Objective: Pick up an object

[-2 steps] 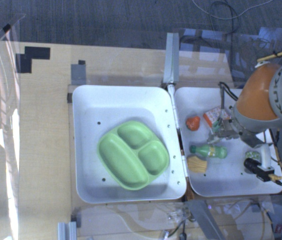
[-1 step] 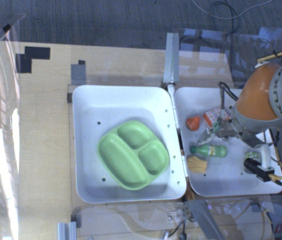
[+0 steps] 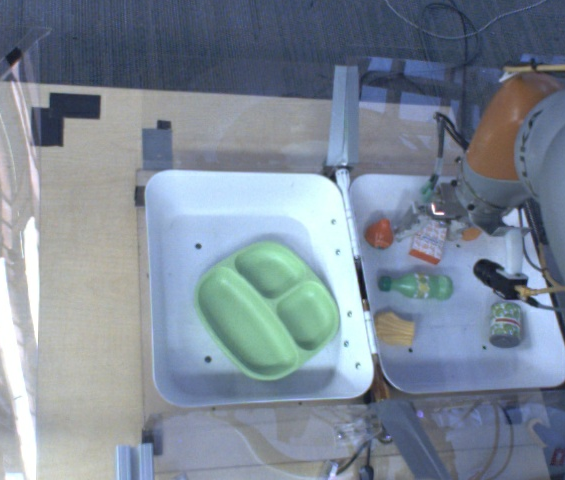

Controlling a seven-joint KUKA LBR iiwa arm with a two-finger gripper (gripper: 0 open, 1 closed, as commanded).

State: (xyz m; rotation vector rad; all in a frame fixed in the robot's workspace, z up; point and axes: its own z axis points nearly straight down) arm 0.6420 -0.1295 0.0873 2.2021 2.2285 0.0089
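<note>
- Gripper (image 3: 440,206) low over right bin (image 3: 462,368), by an orange-white packet (image 3: 427,240); finger state impossible to tell.
- Nearby: red ball (image 3: 379,233), green bottle (image 3: 417,286), can (image 3: 505,323).
- Green plate (image 3: 267,308) in left bin (image 3: 177,288).

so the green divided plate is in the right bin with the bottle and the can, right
Not quite. The camera view shows the green divided plate alone in the left bin. The bottle and the can do lie in the right bin, as you said.
</note>
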